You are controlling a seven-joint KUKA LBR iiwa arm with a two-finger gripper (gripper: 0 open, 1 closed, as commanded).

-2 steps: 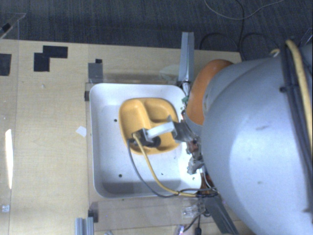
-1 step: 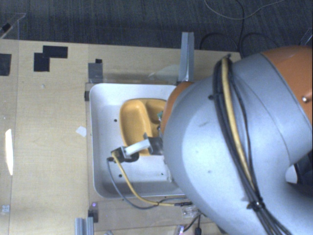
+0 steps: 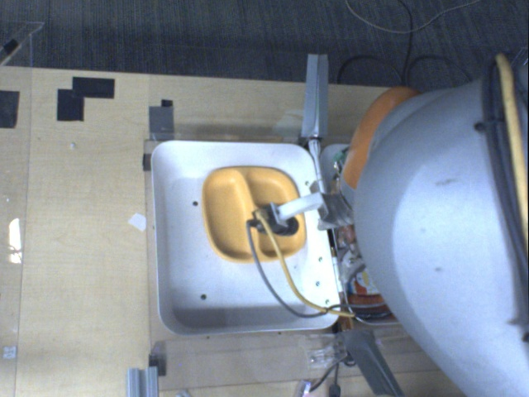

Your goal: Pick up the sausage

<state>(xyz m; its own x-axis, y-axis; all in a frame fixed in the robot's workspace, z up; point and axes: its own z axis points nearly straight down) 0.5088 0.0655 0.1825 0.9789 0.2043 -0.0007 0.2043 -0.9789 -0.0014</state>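
— Where is the sausage?

— Hard to say. A reddish-brown sliver [image 3: 369, 294] pokes out from under the arm [image 3: 438, 222] at the lower right of centre, among some orange and white bits. It could be the sausage, but too little of it shows to be sure.

— Which way does it point?

— I cannot tell. The arm covers nearly all of it, so its long axis is not readable.

— And the gripper?

— The gripper [image 3: 334, 213] sits at the right rim of the left bin [image 3: 165, 246], just right of the frame's centre, tucked beneath the arm's grey bulk. Whether it is spread, pressed together or pinching anything, I cannot tell.

— What lies in the left bin?

— A yellow dish [image 3: 227, 222] with rounded corners, in the bin's upper middle, flat on the floor.

— The right bin?

— One white corner [image 3: 333, 154] peeks out beside the orange band [image 3: 372, 118]; the arm hides the rest.

— Anything else?

— Black patches [image 3: 83, 98] on the bench [image 3: 74, 263] at the upper left, and a thin cable [image 3: 397, 15] looped on the dark floor along the top.
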